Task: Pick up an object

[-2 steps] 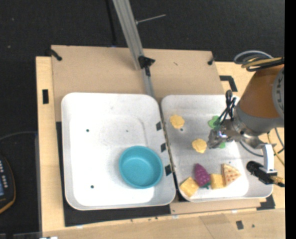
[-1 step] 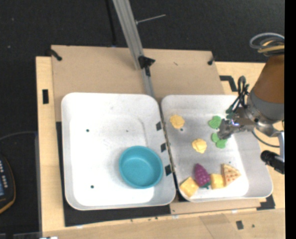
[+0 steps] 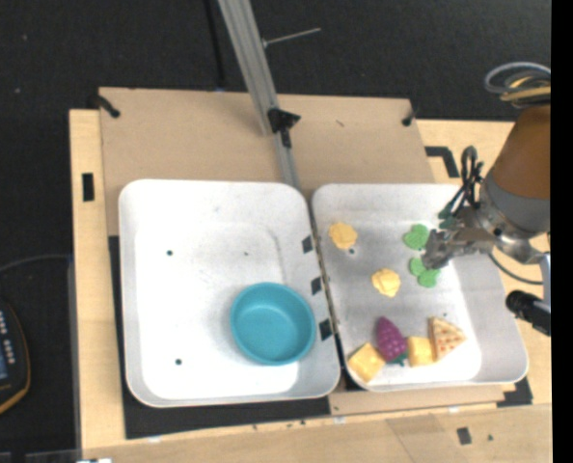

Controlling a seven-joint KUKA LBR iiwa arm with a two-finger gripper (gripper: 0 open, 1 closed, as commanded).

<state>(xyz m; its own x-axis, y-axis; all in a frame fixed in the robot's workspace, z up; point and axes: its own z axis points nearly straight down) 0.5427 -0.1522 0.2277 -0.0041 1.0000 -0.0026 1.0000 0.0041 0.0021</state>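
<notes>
From the overhead camera view, you see two white bins side by side on the bench. The left bin (image 3: 171, 220) holds one thing, a teal bowl (image 3: 272, 322), sitting toward its near right corner. The right bin (image 3: 383, 201) carries all the small pieces, which is why the arm (image 3: 523, 177) reaches in over that side from the right.

Look at how the pieces lie. A yellow piece (image 3: 341, 234) sits alone near the bin's left wall, and another yellow piece (image 3: 386, 281) sits near the middle, both well apart from their neighbours. Along the near edge a yellow block (image 3: 366, 362), purple grapes (image 3: 390, 339), a small orange-yellow piece (image 3: 420, 350) and a pizza slice (image 3: 447, 337) crowd together, some touching.

The gripper (image 3: 437, 253) is down among the green pieces (image 3: 420, 256), with one lobe just to its left and another just below it. That placement suggests the green toy is the target, and it lies apart from the crowded row. You cannot tell from this slant how the gripper is set, or whether anything is in its hold; the dark tool blocks the contact point. Judge the pick as not yet confirmed.
</notes>
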